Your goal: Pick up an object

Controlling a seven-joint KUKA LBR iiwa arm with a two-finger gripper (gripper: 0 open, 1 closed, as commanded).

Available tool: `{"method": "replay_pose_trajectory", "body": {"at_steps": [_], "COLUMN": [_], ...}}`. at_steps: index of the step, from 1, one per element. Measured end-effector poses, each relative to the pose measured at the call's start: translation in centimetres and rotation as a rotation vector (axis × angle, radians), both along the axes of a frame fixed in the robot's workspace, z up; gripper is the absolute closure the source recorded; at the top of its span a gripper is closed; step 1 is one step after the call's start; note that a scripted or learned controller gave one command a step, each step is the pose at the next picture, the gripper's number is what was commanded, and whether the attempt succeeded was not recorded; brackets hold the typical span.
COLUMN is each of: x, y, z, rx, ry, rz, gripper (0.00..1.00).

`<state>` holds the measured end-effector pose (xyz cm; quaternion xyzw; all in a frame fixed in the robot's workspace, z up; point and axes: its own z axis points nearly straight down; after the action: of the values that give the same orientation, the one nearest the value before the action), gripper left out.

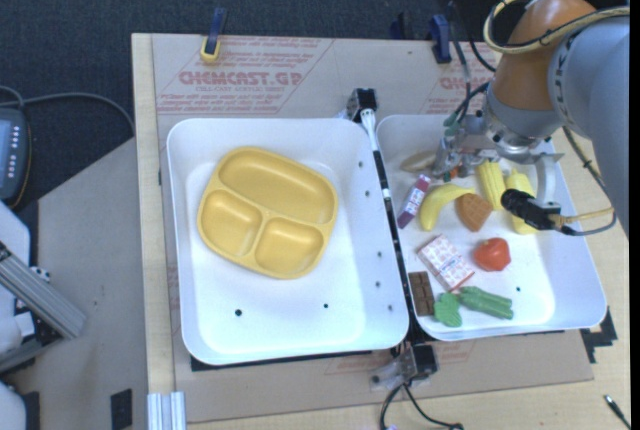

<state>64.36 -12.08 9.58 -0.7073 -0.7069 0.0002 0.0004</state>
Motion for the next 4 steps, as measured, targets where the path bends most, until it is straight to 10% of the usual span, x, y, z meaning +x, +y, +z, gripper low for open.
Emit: {"method": "replay_pose_trajectory", "body": {"at_steps": [3,4], "x": [-0.6,-5.6], "y": [-0.6,1.8], "z": [13.2,12.2], "rx": [-0.002,0.002], "ry": [-0.008,0.004], "rz": [0.001,0.000], "gripper": [1.00,1.00]}}
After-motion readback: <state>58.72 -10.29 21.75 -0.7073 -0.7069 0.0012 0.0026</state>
